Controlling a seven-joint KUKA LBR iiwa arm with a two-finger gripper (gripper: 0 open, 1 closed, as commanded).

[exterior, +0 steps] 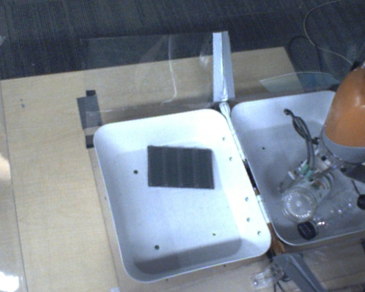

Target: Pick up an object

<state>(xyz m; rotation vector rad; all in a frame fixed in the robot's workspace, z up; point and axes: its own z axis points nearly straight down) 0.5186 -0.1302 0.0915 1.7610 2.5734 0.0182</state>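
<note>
Two white bins sit side by side: the left bin (116, 188) holds a flat dark ribbed pad (180, 167). In the right bin (263, 127) the gripper (308, 182) hangs above a clear glass cup (298, 204) near a small black cap (306, 230); whether the claw is apart or together I cannot tell.

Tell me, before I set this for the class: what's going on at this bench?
A grey robot arm with an orange band reaches in from the right over the right-hand bin. Its tool is down among clear items there, near a clear glass-like cup and a small black cap; whether it has gripped anything cannot be told. The left-hand bin holds a dark ribbed rectangular pad, lying flat and untouched.
</note>
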